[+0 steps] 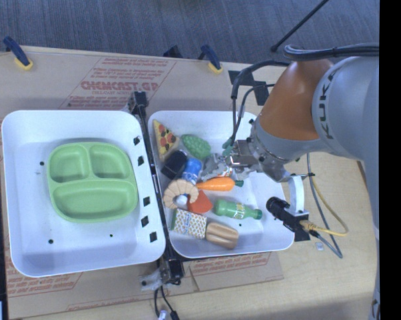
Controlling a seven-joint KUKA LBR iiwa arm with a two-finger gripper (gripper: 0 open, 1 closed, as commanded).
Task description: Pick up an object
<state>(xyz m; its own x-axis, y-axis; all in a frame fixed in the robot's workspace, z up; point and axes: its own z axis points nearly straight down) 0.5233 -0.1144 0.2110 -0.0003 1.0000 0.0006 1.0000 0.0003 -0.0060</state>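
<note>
Toys are lying crowded together in the right bin (280,242), while the left bin (20,245) is holding a green divided plate (92,180) near its middle. From where I am standing, the grey arm (334,105) is reaching in from the right, its orange band (290,102) showing above the wrist, and the gripper (228,160) is hanging low over the middle of the right bin. It is sitting just above the toy carrot (216,185), which is lying on its side. Whether the gripper is clasping anything I cannot tell, since the metal parts are blurring into the clutter beneath them.

Around the carrot, a pizza slice (164,138) is resting at the far left corner of the bin, with a dark green leafy piece (196,145) beside it. A black block (174,165) and a blue item (192,171) are sitting just left of the gripper. Nearer me, a round beige pastry (179,194) is touching a red piece (200,202), a green bottle (236,210) is lying on its side to the right of them, and a patterned square packet (189,224) is sitting beside a bread loaf (221,235) at the near edge. Both bins are resting on a cardboard sheet (114,79).
</note>
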